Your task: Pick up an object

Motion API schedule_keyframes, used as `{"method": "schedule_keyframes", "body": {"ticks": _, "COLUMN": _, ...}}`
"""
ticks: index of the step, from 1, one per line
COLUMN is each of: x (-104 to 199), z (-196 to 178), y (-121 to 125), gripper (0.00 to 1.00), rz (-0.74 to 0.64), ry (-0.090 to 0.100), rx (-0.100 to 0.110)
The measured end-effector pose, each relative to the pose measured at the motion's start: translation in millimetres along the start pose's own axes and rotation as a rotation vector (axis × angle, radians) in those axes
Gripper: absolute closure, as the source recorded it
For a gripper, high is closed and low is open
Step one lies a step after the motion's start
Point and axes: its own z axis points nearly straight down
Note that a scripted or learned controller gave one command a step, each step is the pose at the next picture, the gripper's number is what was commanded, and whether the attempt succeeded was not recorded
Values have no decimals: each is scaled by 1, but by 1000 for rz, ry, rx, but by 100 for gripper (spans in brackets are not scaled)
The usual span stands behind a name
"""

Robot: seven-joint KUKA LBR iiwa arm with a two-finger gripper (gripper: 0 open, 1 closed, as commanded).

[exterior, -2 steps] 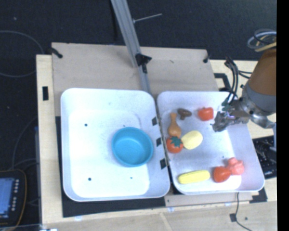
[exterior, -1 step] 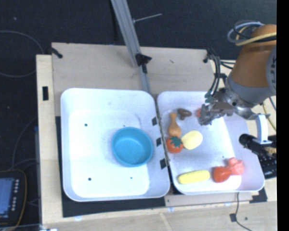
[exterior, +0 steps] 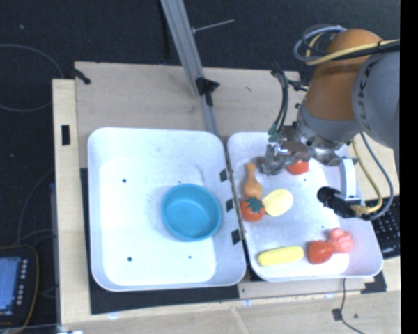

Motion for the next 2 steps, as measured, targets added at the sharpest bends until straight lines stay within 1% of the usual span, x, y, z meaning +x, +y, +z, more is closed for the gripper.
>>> {"method": "schedule_keyframes", "body": {"ticks": 1, "x": 52, "z": 8, "y": 22, "gripper": 100, "rz": 0, "ry": 1, "rx": 2}}
{"method": "schedule_keyframes", "body": {"ticks": 2, "x": 98, "z": 0, "y": 29, "gripper": 100, "rz": -1, "ry": 3, "rx": 2}}
